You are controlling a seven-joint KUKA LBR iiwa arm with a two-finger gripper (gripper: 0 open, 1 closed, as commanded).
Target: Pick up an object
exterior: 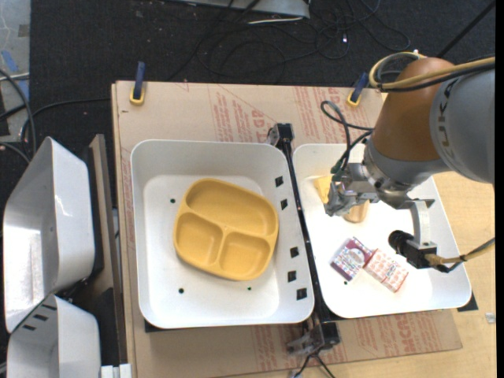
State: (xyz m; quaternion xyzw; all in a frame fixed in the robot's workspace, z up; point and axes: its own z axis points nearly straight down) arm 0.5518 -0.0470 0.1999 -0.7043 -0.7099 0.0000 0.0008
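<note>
My gripper [347,201] hangs low over the far left part of the right bin [441,290]. A small tan object [357,212] sits right under it, partly hidden by the gripper body, and I cannot tell whether it is touched or gripped. A pale yellow piece [322,186] lies just left of the gripper, near the bin's left wall. Two flat packets lie nearer the front: a purple and white one [351,258] and a pink and white one [387,271] beside it.
The left bin [157,290] holds a yellow divided plate [225,228]. A black fitting with a cable [411,247] hangs from the arm above the packets. The grey arm with its orange band [417,101] covers the right bin's far right corner.
</note>
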